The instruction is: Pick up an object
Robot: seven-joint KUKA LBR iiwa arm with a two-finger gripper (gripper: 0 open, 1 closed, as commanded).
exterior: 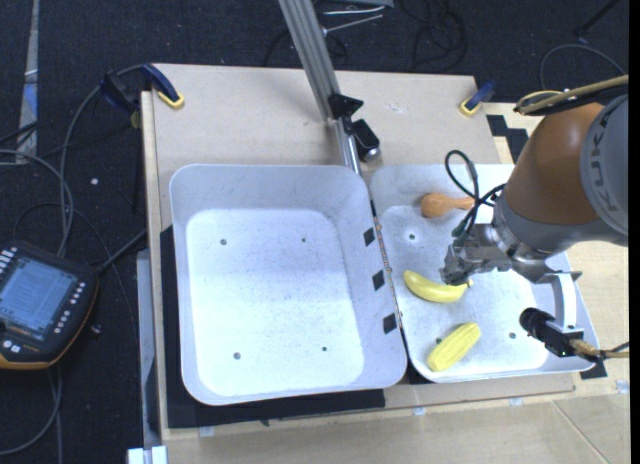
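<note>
- Dark carpet strewn with cables is surrounding a pale wooden bench point(260, 112), which is carrying two shallow white bins side by side; a teach pendant point(35, 302) is lying on the floor off the left side of the view.
- Nothing but speckles is showing on the floor of the left bin point(270, 282), while the right bin point(420, 227) is holding three things: a yellow banana point(433, 289) near its middle, a yellow corn cob point(453, 345) nearer the front edge, and an orange-brown wooden spoon-like piece point(440, 203) toward the back.
- Reaching in from the right, the grey-and-orange arm point(560, 182) is hanging its gripper point(458, 270) low over the right bin, just at the upper right end of the banana.
- Seen from above, the wrist and its cables are masking the fingertips, so whether the fingers are apart or together cannot be told, and nothing is visibly sitting between them.
- Touching or merely hovering above the banana is likewise hard to judge from this slant.
- Judging by this placement, the approach-and-grasp step is under way, with the banana as the likely target; no lift is yet evident, since the banana is lying flat on the bin floor.
- Going on from here is calling for the fingers to straddle the banana's narrow curved body rather than its tip, close firmly, and then rise straight up clear of the corn cob nearby.
</note>
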